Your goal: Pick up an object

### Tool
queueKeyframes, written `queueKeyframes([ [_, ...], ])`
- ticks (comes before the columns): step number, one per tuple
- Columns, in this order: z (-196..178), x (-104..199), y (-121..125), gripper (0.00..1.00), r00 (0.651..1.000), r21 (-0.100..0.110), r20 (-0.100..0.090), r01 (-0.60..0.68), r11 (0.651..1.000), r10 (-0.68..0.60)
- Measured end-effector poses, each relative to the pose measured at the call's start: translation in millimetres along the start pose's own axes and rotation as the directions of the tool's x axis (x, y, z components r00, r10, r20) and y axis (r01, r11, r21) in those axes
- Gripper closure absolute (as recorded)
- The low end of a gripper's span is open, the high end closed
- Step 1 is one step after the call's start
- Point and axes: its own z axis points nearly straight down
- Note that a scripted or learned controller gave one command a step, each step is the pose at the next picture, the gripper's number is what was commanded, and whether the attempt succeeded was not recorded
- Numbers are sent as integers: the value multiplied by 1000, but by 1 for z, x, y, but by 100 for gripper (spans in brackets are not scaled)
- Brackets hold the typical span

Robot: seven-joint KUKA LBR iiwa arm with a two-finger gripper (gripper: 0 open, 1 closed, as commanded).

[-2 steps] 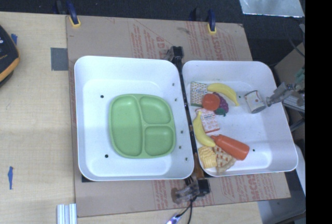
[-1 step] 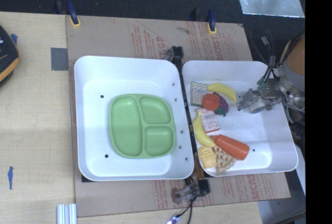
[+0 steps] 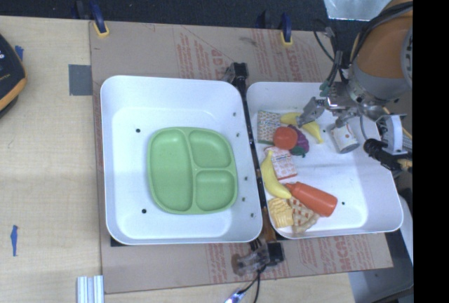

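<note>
The right bin (image 3: 365,214) holds a heap of toy food along its left side: a red tomato (image 3: 283,137), purple grapes (image 3: 302,144), a yellow banana (image 3: 269,177), a small red-and-white box (image 3: 284,165), an orange carrot (image 3: 313,198) and waffle pieces (image 3: 298,214). Two small yellow pieces (image 3: 313,131) lie near the bin's far side. My gripper (image 3: 323,119) hangs over the far middle of this bin, just right of the tomato and the yellow pieces. It is open, with nothing between its fingers.
The left bin (image 3: 126,154) holds a green divided plate (image 3: 191,170). A speckled square cracker (image 3: 267,125) lies against the divider between the bins. The arm's orange band (image 3: 382,42) sits over the right bin's far right corner. Bare white floor spans the right bin's right half.
</note>
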Motion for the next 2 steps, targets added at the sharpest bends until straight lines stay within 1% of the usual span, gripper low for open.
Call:
queueKeyframes([
  [1, 75, 0, 1, 0, 1000, 2, 0, -2, 1000, 2],
  [2, 65, -1, 1, 100, 1000, 6, 0, 1, 1000, -1],
])
